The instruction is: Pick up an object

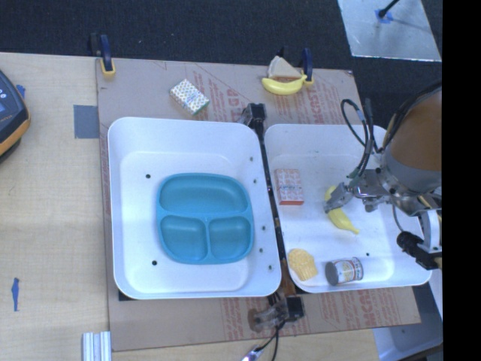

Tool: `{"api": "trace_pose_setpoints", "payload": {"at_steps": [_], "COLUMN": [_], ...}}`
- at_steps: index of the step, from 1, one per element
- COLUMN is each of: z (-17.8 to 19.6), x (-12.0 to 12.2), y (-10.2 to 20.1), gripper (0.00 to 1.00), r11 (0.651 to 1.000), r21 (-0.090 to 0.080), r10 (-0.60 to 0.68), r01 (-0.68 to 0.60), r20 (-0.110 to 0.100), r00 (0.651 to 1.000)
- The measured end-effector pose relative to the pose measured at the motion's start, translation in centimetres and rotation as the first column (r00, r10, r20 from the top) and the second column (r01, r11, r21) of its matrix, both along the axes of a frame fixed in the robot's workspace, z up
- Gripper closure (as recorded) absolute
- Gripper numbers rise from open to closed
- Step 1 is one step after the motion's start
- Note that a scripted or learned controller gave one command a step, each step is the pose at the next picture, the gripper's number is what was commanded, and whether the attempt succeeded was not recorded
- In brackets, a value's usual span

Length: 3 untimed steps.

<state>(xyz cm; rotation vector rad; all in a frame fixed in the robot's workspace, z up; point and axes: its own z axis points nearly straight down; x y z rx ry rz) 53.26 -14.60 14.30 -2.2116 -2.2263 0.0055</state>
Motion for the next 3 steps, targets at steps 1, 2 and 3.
{"api": "trace_pose_setpoints", "payload": {"at_steps": [1,2,3], "z": [-5.2,-4.1,4.9], "x": [1.0,1.0,2.0], "y": [0.2,0.1,7.4], "gripper": [0.00,1.00,1.00], "r11": [1.000,1.000,1.000], "r21": [0.000,-0.001,0.001], "r10": [-0.001,0.002,-0.002], "r01": [0.001,-0.002,0.002], "r20": [0.000,0.000,0.003], "r00": [1.000,1.000,1.000]}}
